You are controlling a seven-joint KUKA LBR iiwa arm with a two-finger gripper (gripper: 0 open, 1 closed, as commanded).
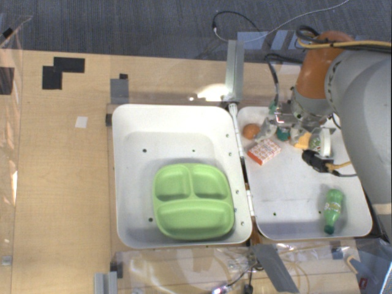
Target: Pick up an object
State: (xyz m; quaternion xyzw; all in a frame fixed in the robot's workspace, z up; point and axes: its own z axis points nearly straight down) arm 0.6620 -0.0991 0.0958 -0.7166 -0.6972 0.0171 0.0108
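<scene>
Gripper [286,127] is down over the far part of the right bin [294,225], hanging off the arm [361,90] that comes in from the right. Open or closed: can't tell, wrist hardware blocks the view from above. No object visibly held. Closest item is a small teal piece [282,135], right at the gripper's near edge, touching or almost; can't say which. A yellow piece [301,141] sits just right of that, partly under the wrist. Red-and-white box [264,150] lies just near-left of the gripper, skewed to the bin walls, apart from the gripper. Brown ball [250,130] is left of the gripper, beside the box's far end, close to the bin's left wall. Green bottle [332,208] lies on its side well apart from all this, in the near-right corner of the same bin, cap towards the near wall. Middle of the right bin floor is bare white. Left bin [131,164] holds one green plate [193,199] with three compartments, lying flat in the near half, towards the wall shared with the right bin.
</scene>
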